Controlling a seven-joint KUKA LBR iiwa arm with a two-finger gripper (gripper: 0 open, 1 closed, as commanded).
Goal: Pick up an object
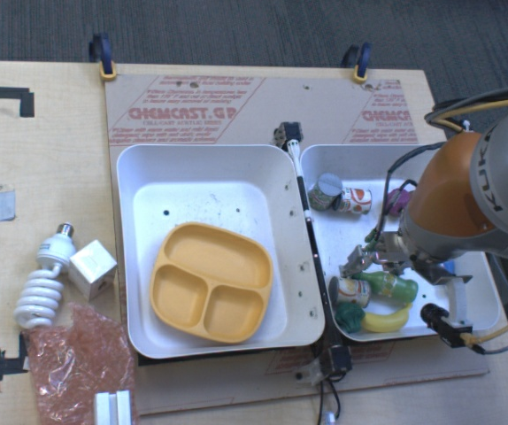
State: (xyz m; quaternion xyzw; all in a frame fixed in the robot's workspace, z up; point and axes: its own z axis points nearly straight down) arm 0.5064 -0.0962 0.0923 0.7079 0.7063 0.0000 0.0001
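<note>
Green bottle (387, 285) lying in the right bin (320, 162) beside a yellow banana (385, 320) and a small can (342, 197), tool (366, 261) low over the bottle, finger state cannot be told, left bin (139, 202) holding a yellow divided tray (211, 282), bulb (46, 280) on the table (42, 175)

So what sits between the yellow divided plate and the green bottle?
The camera view shows the two bins' adjoining white walls between plate and bottle.
</note>
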